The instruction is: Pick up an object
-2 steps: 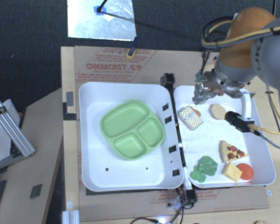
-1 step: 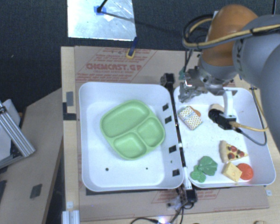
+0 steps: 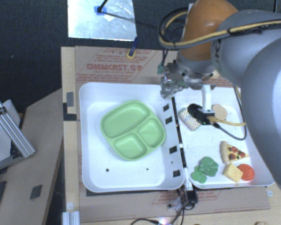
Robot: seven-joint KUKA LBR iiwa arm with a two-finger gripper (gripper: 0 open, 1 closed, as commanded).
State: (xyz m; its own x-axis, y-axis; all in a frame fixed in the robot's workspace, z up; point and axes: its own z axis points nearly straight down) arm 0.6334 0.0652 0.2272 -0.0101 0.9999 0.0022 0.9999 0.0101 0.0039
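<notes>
The right bin holds several toy foods: a checkered white piece, a tan round biscuit, a pizza slice, a green leafy piece, a yellow cheese wedge and a red tomato. My gripper hangs over the far end of the divider between the bins, up and left of the checkered piece. Nothing shows between its tips, and the wrist hides part of the bin's far edge.
A green three-section plate lies in the left bin. The divider carries black clips. A cardboard sheet lies behind the bins, with a shiny foil square beyond it. The grey arm covers the right side.
</notes>
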